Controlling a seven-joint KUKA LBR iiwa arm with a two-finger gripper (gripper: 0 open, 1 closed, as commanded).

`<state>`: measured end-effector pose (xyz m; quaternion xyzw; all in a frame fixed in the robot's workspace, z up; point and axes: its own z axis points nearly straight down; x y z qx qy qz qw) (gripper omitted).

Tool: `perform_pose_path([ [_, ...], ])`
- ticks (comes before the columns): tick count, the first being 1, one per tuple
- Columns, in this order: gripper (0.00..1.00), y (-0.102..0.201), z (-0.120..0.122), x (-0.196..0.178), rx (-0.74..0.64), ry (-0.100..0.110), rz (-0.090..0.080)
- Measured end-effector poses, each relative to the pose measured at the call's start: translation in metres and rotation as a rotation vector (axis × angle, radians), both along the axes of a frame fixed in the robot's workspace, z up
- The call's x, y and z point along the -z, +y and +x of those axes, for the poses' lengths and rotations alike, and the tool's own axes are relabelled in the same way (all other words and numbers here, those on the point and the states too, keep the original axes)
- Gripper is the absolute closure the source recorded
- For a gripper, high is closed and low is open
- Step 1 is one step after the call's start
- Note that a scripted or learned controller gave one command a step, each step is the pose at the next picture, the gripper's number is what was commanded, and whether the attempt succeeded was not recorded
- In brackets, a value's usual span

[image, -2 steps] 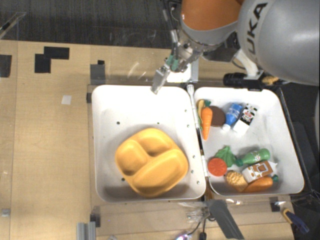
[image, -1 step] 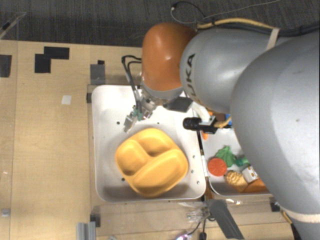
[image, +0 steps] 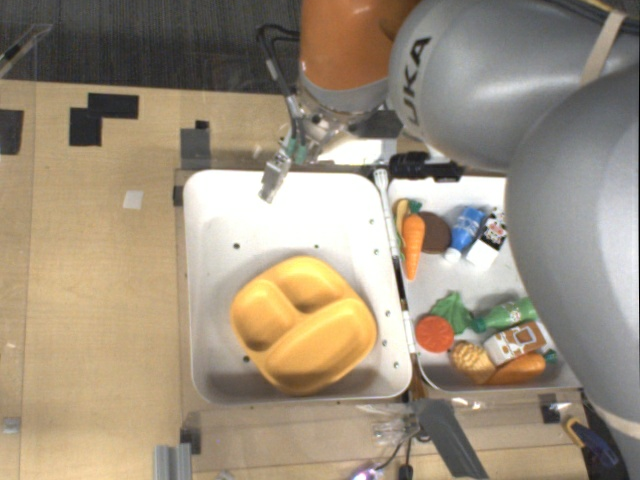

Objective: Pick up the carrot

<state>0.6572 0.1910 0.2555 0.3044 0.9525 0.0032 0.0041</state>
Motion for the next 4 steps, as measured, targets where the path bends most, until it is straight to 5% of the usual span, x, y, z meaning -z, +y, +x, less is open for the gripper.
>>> perform_pose_path([
  [1, 1.00, 0.001, 0.001, -0.013, -0.001, -0.007, 0.003],
  [2, 1.00, -0.047, -0.027, 0.112, 0.579, 0.008, 0.002],
  [3, 1.00, -0.114, -0.013, -0.008, 0.689, 0.004, 0.004],
  [4, 1.00, -0.076, -0.022, 0.139, 1.027, 0.009, 0.005],
])
